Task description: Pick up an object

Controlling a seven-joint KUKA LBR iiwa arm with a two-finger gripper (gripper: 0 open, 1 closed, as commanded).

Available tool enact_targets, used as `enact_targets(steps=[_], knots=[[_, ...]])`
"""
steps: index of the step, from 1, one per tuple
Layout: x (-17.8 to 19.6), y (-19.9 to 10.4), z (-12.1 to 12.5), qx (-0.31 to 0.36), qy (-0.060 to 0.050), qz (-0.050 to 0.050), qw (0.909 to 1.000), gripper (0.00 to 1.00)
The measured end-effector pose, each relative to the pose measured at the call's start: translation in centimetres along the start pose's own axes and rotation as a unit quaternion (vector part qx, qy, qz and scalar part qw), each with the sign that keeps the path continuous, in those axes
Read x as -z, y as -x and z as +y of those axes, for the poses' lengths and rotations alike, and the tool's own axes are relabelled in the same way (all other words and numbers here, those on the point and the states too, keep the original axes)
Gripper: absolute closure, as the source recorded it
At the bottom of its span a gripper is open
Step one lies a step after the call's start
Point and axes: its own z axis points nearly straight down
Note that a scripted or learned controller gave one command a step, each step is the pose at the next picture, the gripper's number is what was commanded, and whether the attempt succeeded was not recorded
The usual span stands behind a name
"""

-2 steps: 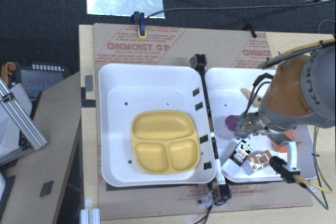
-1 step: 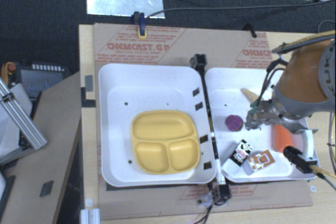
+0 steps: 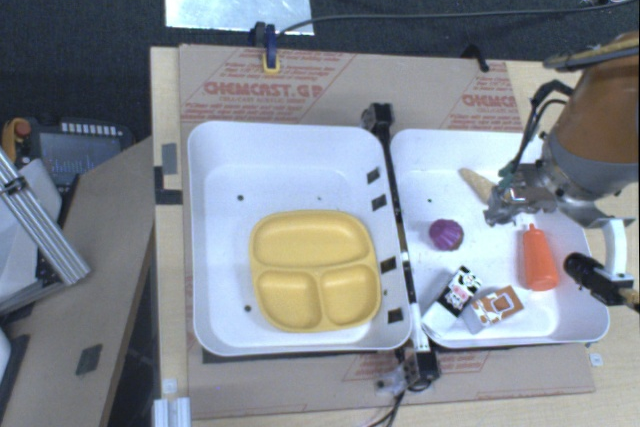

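Observation:
My gripper [image 3: 503, 208] hangs low over the right bin [image 3: 420, 155], at its upper right. Just below and right of it, an orange bottle [image 3: 539, 258] lies on the bin floor. A purple ball-like object [image 3: 446, 234] rests to the gripper's lower left. Directly left of the gripper, a tan wedge-shaped piece [image 3: 474, 181] pokes out. Near the bin's front edge lie a black-and-white patterned block [image 3: 459, 291] and a brown-and-white box [image 3: 497, 305]. Nothing shows between the fingers.
The left bin [image 3: 215, 215] holds a yellow divided plate [image 3: 313, 269]. A black divider with clips [image 3: 391, 215] runs between the bins. The arm's grey and orange body [image 3: 600, 125] covers the right bin's far right corner.

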Motion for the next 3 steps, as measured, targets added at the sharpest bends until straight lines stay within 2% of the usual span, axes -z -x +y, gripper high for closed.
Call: enact_targets(steps=[1,3], knots=[[4.6,0.0,0.2,0.0,-0.001,0.0,1.0,1.0],[4.2,-11.0,4.6,0.003,-0.002,0.002,1.0,1.0]])
